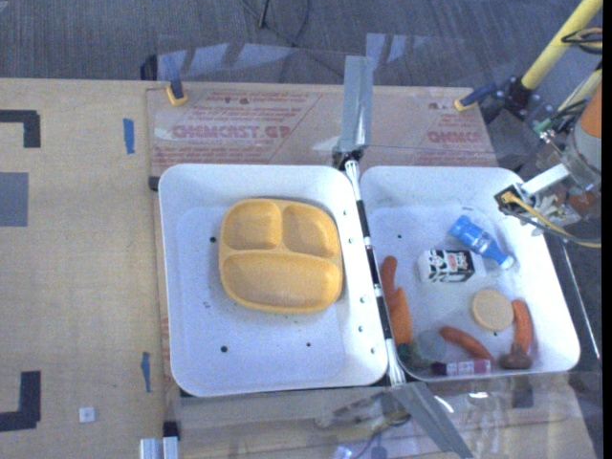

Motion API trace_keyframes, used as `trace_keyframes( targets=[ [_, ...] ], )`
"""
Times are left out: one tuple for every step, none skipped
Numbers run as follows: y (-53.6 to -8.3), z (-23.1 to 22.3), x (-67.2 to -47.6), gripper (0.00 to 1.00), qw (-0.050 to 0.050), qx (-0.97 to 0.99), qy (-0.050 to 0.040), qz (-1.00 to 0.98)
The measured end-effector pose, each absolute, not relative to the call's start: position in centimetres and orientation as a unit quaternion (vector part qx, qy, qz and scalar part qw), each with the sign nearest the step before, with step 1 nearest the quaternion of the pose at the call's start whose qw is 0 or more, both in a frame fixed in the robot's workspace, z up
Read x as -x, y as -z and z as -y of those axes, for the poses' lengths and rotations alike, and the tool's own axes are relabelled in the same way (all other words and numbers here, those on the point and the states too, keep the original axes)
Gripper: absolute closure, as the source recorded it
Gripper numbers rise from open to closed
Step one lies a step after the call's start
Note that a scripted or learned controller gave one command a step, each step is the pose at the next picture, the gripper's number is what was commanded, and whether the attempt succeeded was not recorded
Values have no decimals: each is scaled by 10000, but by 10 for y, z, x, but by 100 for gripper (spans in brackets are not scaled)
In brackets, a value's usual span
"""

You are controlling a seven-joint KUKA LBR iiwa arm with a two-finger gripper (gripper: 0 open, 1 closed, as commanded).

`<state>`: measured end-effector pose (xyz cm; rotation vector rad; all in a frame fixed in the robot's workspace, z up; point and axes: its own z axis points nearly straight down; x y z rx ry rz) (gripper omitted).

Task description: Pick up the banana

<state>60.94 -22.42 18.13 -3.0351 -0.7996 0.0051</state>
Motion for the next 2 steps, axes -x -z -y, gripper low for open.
trace_keyframes(
  targets=[
    [-142, 187, -653, 100, -1, 9132, -1, 4075],
    [-120, 214, -602, 100, 4, 9205, -3, 3907]
  ],
)
